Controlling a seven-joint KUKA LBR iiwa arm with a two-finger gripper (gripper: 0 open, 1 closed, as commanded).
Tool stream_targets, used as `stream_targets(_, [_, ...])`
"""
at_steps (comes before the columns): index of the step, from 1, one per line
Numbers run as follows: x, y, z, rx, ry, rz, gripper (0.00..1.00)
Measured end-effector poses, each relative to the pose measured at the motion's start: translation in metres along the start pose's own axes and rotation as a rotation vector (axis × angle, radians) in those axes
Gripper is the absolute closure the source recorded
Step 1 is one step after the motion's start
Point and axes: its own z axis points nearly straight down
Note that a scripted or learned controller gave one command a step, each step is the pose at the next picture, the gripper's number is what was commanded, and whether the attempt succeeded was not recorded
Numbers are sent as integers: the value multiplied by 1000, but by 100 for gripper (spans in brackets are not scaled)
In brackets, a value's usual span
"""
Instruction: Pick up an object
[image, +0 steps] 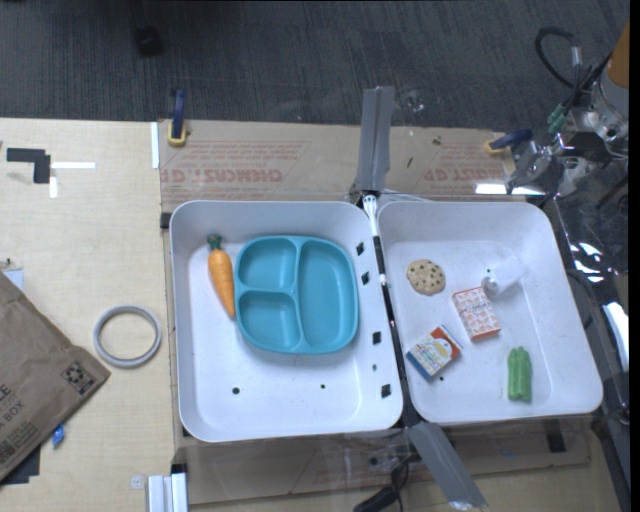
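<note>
The table (80, 250) is pale wood, with a strip of brown cardboard (270, 160) behind the bins that carries red lettering, upside down and too faint to read with confidence. Two shallow white bins sit side by side: the left bin (200, 400) holds a teal divided plate (298, 294) with three compartments and, touching its left rim, an orange toy carrot (221, 280) lying lengthwise. The right bin (560, 300) holds the smaller things, well apart from one another: a green vegetable-shaped toy (518, 374) near the front right corner, a small red-patterned box (476, 313) in the middle, a colourful carton (434, 352) tilted near the front left whose print is too small to read, a whitish cylinder (503, 279) that blends into the bin floor, and a round cookie (426, 277) towards the back left. At the left edge a brown paper bag (40, 380) is cut off, its black print partly legible at best. A roll of tape (127, 334) lies beside it. The end effector (560, 150) sits at the top right, above the right bin's back corner, tangled among cables; whether it is wide or narrow I cannot tell
</note>
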Motion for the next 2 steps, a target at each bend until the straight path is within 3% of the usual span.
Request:
stream_targets(1, [19, -49, 143, 1, 1, 121, 0])
stream_targets(2, [-5, -93, 189, -10, 0, -18, 0])
